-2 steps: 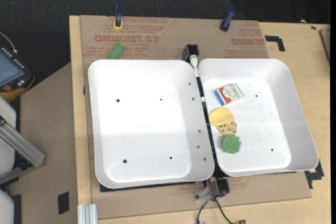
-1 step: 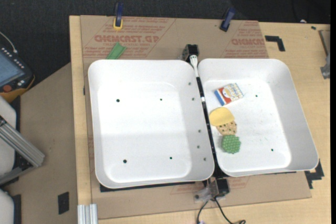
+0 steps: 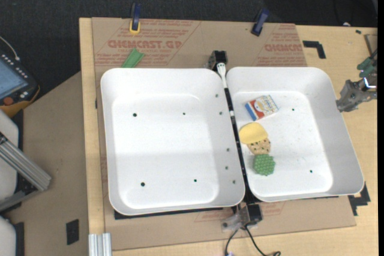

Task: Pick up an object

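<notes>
A cardboard-covered surface (image 3: 180,39) carries two white bins. In the right bin (image 3: 324,147), near its left wall, lie a yellow block (image 3: 255,136), a green ball (image 3: 263,165) just below it, and a small packet (image 3: 261,107) above. The left bin (image 3: 162,141) adjoins. The gripper (image 3: 354,95) hovers at the right bin's right rim, holding nothing; how far open it is I cannot tell.

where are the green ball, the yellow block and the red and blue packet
green ball (image 3: 264,165), camera view, on its bumpy top
yellow block (image 3: 255,136), camera view, middle of its upper face
red and blue packet (image 3: 261,107), camera view, centre of its printed face
</notes>
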You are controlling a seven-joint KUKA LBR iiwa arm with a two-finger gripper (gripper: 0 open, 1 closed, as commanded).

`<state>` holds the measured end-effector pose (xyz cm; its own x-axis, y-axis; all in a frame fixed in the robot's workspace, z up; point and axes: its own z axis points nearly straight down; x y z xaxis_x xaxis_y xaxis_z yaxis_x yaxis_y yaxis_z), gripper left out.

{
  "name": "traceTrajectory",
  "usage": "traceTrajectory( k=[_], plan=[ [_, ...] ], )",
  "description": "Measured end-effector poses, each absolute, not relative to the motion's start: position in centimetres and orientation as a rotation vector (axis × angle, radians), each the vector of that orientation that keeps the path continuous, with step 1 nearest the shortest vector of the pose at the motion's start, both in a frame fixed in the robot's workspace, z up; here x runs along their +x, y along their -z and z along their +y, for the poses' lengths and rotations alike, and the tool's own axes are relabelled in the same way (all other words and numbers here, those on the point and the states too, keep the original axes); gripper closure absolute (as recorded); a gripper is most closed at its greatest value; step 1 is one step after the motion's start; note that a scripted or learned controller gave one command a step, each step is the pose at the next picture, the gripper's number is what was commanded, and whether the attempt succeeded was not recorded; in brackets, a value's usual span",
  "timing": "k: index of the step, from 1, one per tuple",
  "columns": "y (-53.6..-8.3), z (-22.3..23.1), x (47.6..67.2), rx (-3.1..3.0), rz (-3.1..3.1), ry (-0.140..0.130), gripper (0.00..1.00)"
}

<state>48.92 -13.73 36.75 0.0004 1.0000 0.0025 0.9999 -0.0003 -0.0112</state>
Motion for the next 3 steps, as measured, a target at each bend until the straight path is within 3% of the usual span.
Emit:
traceTrajectory(
  k=[1,2,3],
  plan=[
    [-33.3,-10.9,47.9,-2.216,-2.221,-0.003,1.0],
    [-31.4,-3.3,47.9,-2.208,-2.227,-0.001,1.0],
    [-35.8,3.5,48.0,-2.215,-2.232,0.009,1.0]
  ],
)
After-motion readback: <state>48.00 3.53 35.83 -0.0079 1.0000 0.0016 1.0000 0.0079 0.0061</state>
